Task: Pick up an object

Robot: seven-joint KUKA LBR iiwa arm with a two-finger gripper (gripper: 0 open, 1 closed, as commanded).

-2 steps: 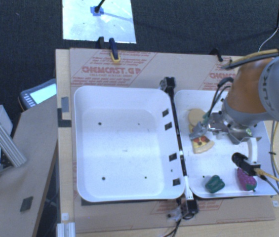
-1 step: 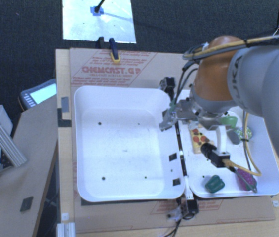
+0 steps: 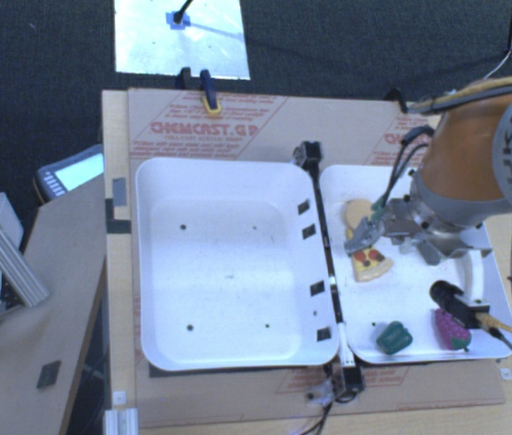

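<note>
While the grey arm with its orange band leans in from the right, its jaws [image 3: 361, 239] hang low over the right white bin [image 3: 419, 350], right above the flat yellow toy pizza slice with red dots [image 3: 371, 263]. From where I stand I cannot tell whether they are spread or closed, and nothing shows gripped between them. The slice lies in the upper left part of that bin, close to the black strip [image 3: 323, 243] dividing the two bins, with its paler crust end pointing toward the far wall.

I'd guess it is light, stiff plastic, smooth and thin, lying flat on the bin floor, so it looks awkward to pinch from above. The thicker crust edge or the two long sides seem the best places to close on; the flat face would likely slip.

Near the front wall sit a small green rounded toy [image 3: 394, 336] and a purple lumpy toy [image 3: 451, 328], well apart from the slice, and both look chunkier and easier to grasp. The left white bin [image 3: 156, 243] sits beside it on the counter [image 3: 192, 120]
</note>
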